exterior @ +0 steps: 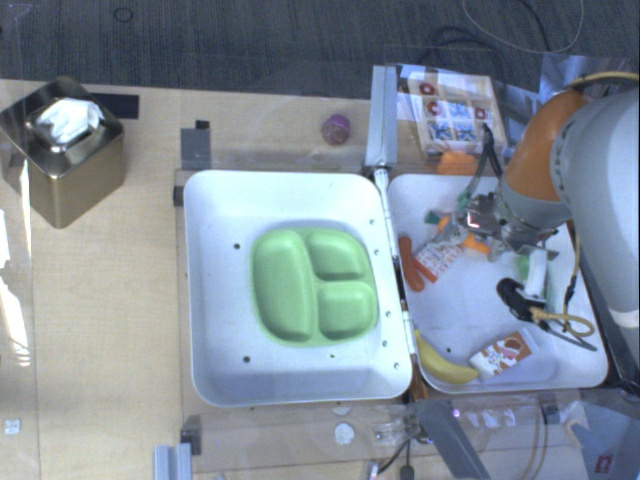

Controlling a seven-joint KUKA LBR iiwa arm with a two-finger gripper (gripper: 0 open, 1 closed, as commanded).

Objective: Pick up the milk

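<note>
Milk (503, 354): small carton — brown and white, lying flat in right bin (575, 368).
Gripper (478, 220): well apart from it — finger state cannot be told.

Lighting is bright and even, seemingly from overhead, with only soft, short shadows. The two shallow white plastic bins (230, 268) look slightly washed out. Crumpled white paper in the brass-coloured metal box (68, 153) at ten o'clock glares. Focus is mildly soft throughout.
</note>
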